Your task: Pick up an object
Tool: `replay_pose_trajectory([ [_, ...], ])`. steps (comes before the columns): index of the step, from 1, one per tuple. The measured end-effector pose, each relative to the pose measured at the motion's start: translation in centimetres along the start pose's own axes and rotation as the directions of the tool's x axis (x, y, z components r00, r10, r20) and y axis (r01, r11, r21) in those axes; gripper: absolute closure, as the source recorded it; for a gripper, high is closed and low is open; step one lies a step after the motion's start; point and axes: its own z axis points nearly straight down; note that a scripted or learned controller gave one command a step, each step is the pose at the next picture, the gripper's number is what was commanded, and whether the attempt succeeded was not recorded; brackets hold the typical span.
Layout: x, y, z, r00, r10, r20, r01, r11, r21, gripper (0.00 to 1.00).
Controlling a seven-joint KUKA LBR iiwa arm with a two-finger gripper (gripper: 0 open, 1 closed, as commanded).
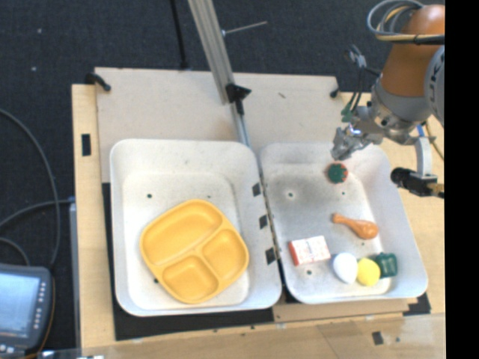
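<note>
Camera view: gripper (pixel 346 146) hangs just above small green ball (pixel 337 173) at right bin's (pixel 314 159) far end, finger spread impossible to tell; ball probably light, round, roll-prone, best pinched across its middle.

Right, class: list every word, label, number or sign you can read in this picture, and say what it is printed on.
No text can be read anywhere in this view.
The small red and white box in the right bin has printing on it, but it is too small and blurred to read.
The screen at the lower left is also too blurred.
</note>
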Motion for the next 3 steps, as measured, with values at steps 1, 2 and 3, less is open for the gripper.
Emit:
replay_pose_trajectory([
  [1, 4.8, -0.5, 0.6, 1.0, -0.003, -0.002, 0.003, 1.0, 0.005, 1.0],
  [2, 9.1, -0.6, 0.5, 1.0, -0.003, -0.003, 0.003, 1.0, 0.007, 1.0],
  [3, 14.0, 0.1, 0.9, 1.0, -0.004, -0.003, 0.004, 1.0, 0.005, 1.0],
])
